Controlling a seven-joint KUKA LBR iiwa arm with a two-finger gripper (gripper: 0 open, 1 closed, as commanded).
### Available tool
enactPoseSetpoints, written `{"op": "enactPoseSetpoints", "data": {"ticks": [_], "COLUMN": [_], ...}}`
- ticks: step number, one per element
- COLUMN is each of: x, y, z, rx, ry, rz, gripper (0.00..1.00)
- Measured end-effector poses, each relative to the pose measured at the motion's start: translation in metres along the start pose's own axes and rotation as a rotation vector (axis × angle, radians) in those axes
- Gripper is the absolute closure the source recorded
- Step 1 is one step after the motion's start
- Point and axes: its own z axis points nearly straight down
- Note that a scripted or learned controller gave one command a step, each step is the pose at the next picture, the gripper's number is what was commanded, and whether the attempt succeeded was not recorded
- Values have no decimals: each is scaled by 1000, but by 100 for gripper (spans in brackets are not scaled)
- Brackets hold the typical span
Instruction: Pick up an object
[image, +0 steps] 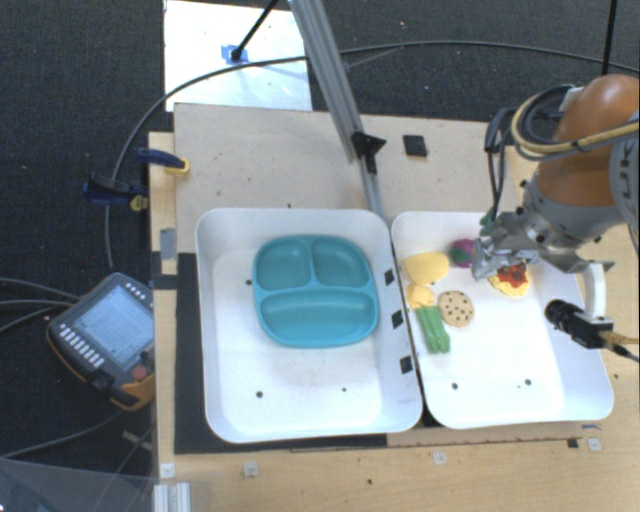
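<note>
**Desk:** What are you seeing on your end?

**Me:** I'm watching the gripper (487, 262) hanging over the right bin (520, 385), low beside a purple toy (461, 251) and a pizza-slice toy (511, 282). I cannot tell whether it is open or closed.

**Desk:** And the other pieces?

**Me:** I'm seeing a yellow toy (427, 267), a cookie (456, 308) and a green bean (434, 328) lying close together at that bin's left side. A teal divided plate (314, 291) is sitting in the left bin (235, 385).
</note>
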Motion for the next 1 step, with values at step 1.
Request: {"op": "enactPoseSetpoints", "data": {"ticks": [1], "x": [46], "y": [8], "z": [-3], "rx": [1], "ry": [-1], "rz": [3], "gripper": [100]}}
